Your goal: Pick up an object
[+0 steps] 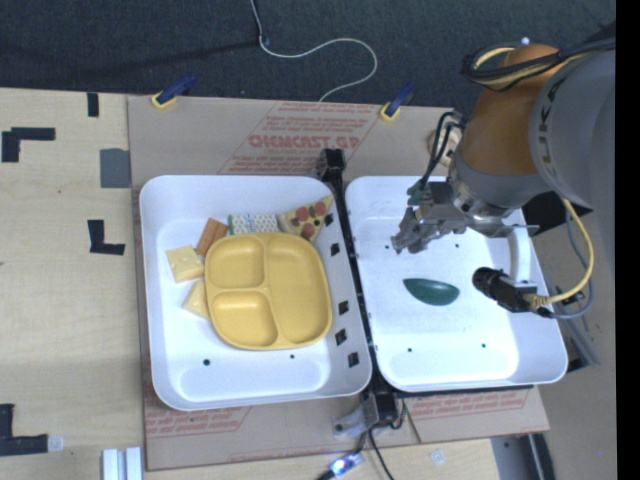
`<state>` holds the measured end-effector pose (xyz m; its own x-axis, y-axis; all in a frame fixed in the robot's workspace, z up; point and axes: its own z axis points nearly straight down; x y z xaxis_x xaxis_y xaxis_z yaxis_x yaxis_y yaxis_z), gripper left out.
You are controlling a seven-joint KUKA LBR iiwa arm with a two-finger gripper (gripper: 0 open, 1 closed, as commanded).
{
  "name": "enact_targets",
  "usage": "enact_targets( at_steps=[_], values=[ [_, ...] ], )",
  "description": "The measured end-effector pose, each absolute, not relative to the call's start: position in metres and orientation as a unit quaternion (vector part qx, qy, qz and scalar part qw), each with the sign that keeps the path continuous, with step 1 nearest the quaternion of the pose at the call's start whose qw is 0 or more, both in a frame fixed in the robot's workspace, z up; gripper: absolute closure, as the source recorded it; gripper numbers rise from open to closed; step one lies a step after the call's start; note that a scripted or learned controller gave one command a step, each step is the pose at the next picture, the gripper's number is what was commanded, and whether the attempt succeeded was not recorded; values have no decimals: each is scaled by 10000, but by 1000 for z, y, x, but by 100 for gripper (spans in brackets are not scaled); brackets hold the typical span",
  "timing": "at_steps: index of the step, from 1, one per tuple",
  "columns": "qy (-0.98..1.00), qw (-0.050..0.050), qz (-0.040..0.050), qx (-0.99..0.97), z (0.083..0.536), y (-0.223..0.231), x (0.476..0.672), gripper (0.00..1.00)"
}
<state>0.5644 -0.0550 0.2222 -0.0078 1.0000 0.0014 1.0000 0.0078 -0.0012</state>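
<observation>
Over right bin [470, 353], arm [510, 138] angles claw [418, 236] near green object [431, 290]; grip indiscernible.

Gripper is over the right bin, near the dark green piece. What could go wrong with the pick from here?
1. The gripper is off to one side of the dark green piece, not over it. A straight descent would likely meet the bare floor of the right bin.
2. The piece looks low and flat, so a grasp may skid across it or shove it aside rather than lift it.
</observation>
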Motion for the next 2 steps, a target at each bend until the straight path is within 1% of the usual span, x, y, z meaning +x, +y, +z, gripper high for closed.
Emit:
enact_targets(
  at_steps=[1,2],
  values=[
    [-7077,6,13,-7066,214,-47,570,100],
    [-7075,8,6,-7067,225,-51,559,100]
  ],
)
